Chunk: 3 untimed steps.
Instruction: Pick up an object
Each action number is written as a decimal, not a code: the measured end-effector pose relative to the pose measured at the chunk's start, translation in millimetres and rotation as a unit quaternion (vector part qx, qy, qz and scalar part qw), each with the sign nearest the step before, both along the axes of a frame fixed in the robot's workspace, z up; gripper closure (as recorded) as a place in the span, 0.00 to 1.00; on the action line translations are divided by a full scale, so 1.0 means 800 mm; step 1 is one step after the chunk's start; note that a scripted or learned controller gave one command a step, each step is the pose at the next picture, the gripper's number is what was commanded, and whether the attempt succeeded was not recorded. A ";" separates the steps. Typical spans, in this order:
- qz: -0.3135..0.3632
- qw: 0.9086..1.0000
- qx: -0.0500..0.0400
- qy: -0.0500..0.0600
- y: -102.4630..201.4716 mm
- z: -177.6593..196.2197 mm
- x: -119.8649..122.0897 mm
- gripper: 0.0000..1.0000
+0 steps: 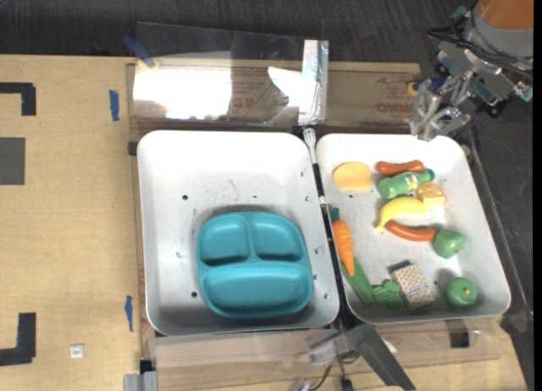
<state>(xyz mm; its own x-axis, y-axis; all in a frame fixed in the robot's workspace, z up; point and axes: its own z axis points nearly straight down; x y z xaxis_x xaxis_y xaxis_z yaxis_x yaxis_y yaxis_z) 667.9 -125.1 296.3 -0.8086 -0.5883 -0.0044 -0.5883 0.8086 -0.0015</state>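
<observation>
The right bin (483, 212) holds several toy foods: a yellow-orange piece (353, 176), a red sausage (400, 167), a green bottle shape (404, 184), a banana (400, 210), a second red sausage (412, 231), a green pepper (449, 243), a carrot with green top (345, 247), a speckled block (412, 282) and a green apple (461, 293). My gripper (434, 123) hangs above the bin's far right corner, fingers pointing down with a small gap and nothing between them.
The left bin (169, 169) holds a teal divided tray (251, 262). A clear plastic panel (229, 85) stands behind the bins, with cardboard beneath. The bench extends to the left with black tape marks.
</observation>
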 end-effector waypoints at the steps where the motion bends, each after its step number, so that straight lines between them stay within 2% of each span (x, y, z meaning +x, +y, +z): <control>1: 0.023 1.000 -0.001 -0.003 0.001 0.012 0.001 1.00; 2: 0.040 0.999 0.000 -0.001 0.018 0.008 0.000 1.00; 3: 0.062 0.998 -0.001 -0.003 0.041 0.025 0.000 1.00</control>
<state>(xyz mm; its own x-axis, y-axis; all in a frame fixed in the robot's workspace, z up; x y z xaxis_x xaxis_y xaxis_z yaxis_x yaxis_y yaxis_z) 668.3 -92.3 316.6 -0.7298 -0.6836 -0.0089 -0.6836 0.7298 -0.0070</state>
